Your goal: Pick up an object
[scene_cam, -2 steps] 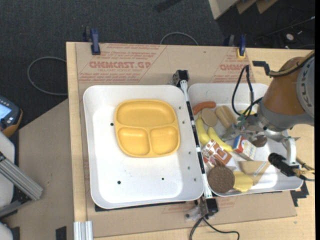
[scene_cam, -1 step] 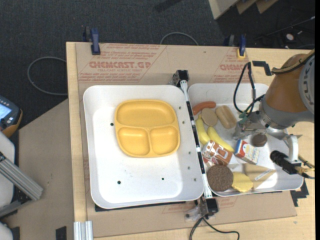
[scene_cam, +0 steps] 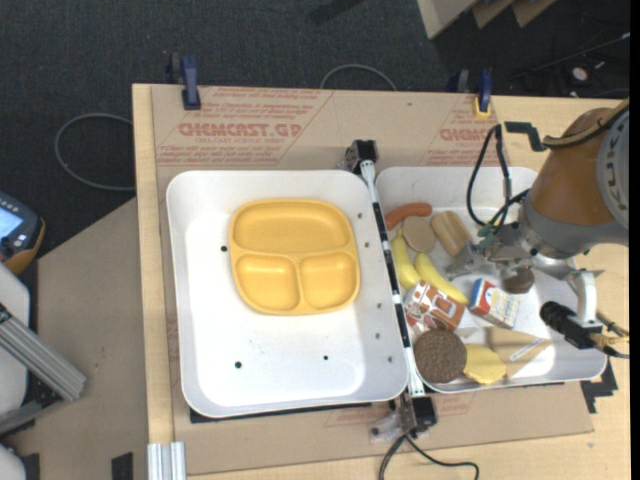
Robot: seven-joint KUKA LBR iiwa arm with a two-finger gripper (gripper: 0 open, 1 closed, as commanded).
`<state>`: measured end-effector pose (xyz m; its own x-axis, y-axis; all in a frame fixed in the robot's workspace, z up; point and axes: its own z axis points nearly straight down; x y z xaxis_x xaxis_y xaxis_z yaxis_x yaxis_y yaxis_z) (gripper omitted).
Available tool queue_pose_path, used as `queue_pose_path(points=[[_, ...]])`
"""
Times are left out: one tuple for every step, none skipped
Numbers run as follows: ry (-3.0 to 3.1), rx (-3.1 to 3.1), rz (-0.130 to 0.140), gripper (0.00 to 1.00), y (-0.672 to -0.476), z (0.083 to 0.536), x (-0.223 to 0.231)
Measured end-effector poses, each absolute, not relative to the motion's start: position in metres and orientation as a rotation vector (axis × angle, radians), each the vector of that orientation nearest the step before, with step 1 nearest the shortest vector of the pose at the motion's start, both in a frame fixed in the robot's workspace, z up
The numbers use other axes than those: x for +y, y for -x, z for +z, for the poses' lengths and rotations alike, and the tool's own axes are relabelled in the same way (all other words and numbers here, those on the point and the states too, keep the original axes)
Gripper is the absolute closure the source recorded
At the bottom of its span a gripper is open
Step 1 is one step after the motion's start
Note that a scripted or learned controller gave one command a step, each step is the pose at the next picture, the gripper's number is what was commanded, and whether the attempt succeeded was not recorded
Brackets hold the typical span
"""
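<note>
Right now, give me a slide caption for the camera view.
Robot arm reaches over the right bin of toy food beside a yellow tray in the left bin.

tray in left bin, banana in right bin

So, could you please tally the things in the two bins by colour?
Yellow: 3, tray, banana, wedge
Red-orange: 1, sausage
Tan: 1, bread
Brown: 1, cookie
Printed packs: 2
Total: 8
</note>
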<state>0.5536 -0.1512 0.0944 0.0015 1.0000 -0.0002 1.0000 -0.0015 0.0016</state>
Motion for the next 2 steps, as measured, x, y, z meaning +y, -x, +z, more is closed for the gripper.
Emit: queue_pose_path(points=[[-2.222,2.233,0.021,0.0,-0.5446,0.0867,-0.1849],[-2.213,2.227,0.011,1.0,-0.5444,0.0961,-0.1871]])
